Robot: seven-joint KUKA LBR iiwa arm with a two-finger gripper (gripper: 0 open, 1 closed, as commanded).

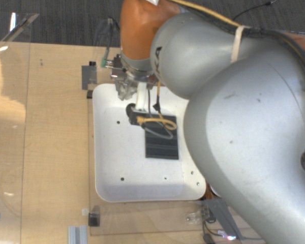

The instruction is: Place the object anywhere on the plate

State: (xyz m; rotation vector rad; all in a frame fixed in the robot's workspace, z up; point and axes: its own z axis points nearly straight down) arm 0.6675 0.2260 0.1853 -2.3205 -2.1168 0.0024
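tool (pixel 133 93) low over white bin (pixel 112 172) far edge | finger spread: cannot tell | dark ridged object (pixel 161 144) just beside

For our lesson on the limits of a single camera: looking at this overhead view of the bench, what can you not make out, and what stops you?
- End effector, camera view: its tip is small and crowded by the wrist, so its grip is unreadable.
- White bin: its right side is covered by the grey arm.
- Dark object in the bin: blurred, so its kind is unclear.
- The plate: I cannot pick it out.
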